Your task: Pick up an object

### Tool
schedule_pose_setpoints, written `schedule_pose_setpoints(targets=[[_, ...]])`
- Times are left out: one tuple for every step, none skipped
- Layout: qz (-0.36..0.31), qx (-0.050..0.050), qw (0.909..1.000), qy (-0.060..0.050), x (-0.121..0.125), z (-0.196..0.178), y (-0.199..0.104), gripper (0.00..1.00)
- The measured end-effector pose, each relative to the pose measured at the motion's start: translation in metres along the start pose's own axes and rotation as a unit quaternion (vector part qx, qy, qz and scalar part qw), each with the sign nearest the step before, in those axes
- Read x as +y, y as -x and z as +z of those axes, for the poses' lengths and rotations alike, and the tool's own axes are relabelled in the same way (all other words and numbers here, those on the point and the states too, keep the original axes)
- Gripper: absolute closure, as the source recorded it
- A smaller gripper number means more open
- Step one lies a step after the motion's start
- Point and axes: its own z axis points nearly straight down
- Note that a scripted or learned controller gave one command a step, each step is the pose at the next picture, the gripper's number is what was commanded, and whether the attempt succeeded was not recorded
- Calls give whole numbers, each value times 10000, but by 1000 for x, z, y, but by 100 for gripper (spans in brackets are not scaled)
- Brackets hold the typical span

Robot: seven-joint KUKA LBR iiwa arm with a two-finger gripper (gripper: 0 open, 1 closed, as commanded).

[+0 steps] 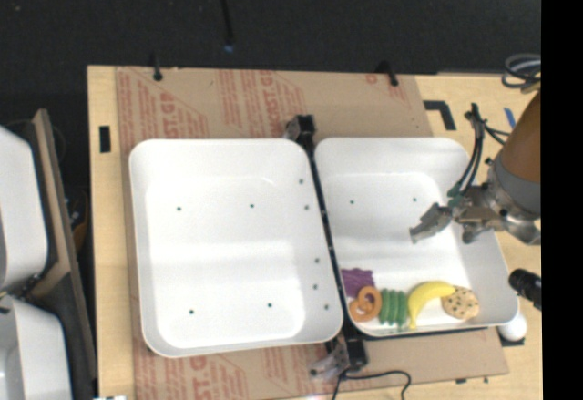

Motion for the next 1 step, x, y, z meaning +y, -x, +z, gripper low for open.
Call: schedule_pose_setpoints(targets=[[-217, 14, 9997, -84, -6, 129, 53, 0]])
